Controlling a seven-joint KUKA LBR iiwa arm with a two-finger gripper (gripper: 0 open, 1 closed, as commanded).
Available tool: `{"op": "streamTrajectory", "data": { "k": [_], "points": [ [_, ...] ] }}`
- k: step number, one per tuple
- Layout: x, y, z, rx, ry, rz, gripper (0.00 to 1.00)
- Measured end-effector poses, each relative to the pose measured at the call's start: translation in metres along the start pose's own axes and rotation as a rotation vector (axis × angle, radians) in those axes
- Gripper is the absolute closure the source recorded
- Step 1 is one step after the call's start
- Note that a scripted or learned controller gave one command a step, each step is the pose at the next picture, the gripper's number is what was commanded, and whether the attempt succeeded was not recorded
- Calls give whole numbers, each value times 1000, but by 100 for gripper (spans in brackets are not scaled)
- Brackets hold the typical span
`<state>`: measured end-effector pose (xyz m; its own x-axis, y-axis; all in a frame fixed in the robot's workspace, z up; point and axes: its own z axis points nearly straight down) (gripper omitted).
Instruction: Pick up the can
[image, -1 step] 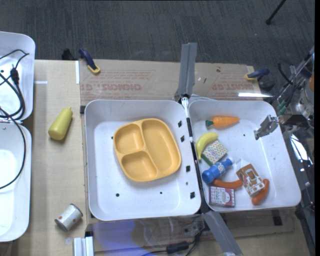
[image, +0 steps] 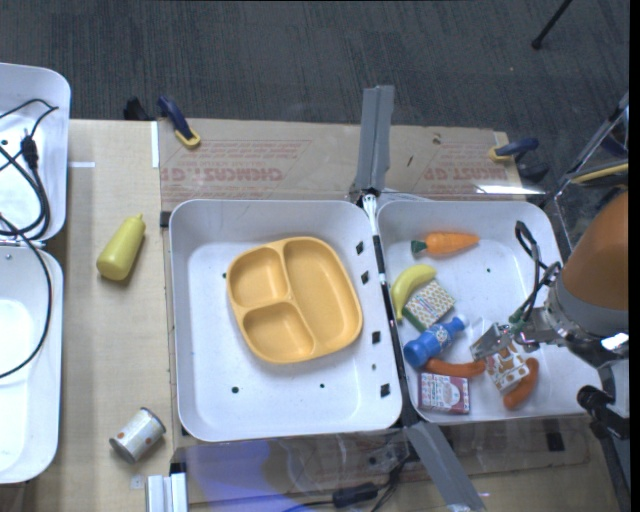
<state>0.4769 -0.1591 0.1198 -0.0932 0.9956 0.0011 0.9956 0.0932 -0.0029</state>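
Observation:
The can (image: 138, 434), silver with a reddish label, lies on its side on the wooden bench outside both bins, just off the left bin's near left corner. My gripper (image: 497, 343) is far from it, low inside the right bin (image: 500, 212), over a patterned snack packet (image: 509, 367) and close to a blue bottle (image: 432, 340). The arm's orange band (image: 605, 260) rises at the right edge.
The left bin (image: 200, 330) holds a yellow divided plate (image: 295, 298). In the right bin lie a carrot (image: 450, 242), a banana (image: 410, 285), a small box (image: 431, 303), a sausage (image: 455, 367) and a red carton (image: 445, 393). A yellow squeeze bottle (image: 121, 249) lies on the bench at left.

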Motion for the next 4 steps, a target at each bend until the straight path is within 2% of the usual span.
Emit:
{"op": "streamTrajectory", "data": {
  "k": [1,2,3,4],
  "points": [
    [-68,64,-6,-4,0,-11,0],
    [-69,64,-15,-4,-1,-8,100],
    [-69,64,-15,-3,-1,-8,0],
    [-20,69,29,-1,-1,-61,0]
  ]
}}
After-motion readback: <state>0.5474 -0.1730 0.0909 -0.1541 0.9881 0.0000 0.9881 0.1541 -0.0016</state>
